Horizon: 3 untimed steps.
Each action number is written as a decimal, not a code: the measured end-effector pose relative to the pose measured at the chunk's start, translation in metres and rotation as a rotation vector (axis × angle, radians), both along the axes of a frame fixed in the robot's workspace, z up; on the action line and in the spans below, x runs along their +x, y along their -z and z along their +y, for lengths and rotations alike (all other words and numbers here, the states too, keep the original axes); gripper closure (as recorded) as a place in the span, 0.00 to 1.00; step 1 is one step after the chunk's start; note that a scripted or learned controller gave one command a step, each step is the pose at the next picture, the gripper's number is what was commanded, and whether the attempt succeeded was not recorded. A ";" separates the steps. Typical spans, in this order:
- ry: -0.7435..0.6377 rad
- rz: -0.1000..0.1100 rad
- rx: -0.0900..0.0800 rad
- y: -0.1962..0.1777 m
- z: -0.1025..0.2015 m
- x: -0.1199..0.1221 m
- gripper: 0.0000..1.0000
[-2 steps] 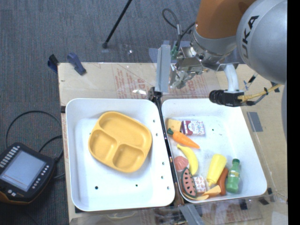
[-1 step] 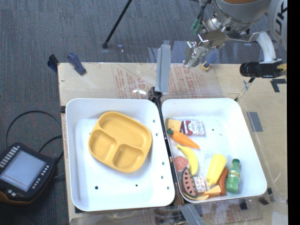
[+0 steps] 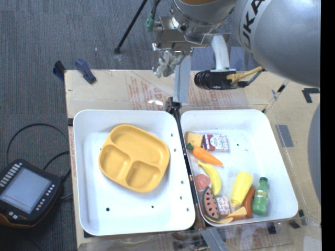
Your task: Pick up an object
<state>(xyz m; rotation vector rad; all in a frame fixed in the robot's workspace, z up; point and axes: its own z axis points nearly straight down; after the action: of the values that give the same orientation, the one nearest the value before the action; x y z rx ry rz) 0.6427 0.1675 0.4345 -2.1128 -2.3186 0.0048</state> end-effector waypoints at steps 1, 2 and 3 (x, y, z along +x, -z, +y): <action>0.000 0.001 -0.003 -0.010 -0.001 0.001 1.00; -0.119 0.000 -0.002 0.000 0.060 -0.012 1.00; 0.000 -0.003 -0.002 -0.001 0.061 0.000 1.00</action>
<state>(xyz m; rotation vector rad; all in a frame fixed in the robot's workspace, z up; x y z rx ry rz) 0.6431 0.2280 0.4356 -2.1150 -2.3213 0.0047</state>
